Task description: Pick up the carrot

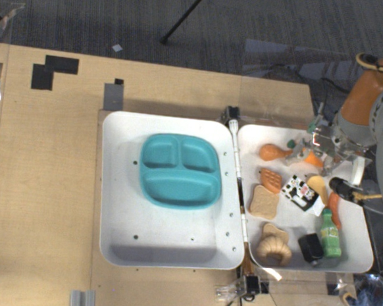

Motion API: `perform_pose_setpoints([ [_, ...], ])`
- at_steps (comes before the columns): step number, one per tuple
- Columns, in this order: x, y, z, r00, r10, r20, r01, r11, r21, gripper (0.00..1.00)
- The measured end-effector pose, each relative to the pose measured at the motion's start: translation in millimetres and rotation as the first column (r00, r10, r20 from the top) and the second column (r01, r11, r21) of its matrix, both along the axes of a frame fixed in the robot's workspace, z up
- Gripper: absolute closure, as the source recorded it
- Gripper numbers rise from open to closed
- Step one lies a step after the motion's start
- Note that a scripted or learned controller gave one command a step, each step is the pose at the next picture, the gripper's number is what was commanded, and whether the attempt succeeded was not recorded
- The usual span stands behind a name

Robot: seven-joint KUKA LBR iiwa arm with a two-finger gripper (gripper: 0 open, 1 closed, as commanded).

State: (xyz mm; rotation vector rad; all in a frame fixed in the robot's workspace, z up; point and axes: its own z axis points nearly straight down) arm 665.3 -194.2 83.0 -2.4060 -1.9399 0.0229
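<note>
The right bin (368,258) holds several toy foods. A bright orange piece that I take for the carrot (313,160) lies near the bin's back right, partly hidden by the arm's metal wrist. My gripper (322,147) hangs directly over it, close to or touching its top. I cannot make out whether anything is held.
Around it lie an orange drumstick-shaped piece (273,152), a slim orange-red piece (335,208), a black-and-white block (300,191), bread (263,203), a green bottle (330,236), a black item (311,248) and a tan pastry (275,244). The left bin (115,242) holds a teal divided plate (180,169).
</note>
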Motion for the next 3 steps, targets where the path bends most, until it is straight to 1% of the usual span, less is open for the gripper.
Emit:
perform_pose_setpoints([
  [1,3,9,13,1.0,0.012,-0.001,-0.012,1.0,0.013,1.0],
  [2,3,8,13,1.0,0.014,-0.003,-0.014,1.0,0.012,0.0],
  [3,5,9,26,1.0,0.02,0.003,-0.02,1.0,0.009,1.0],
])
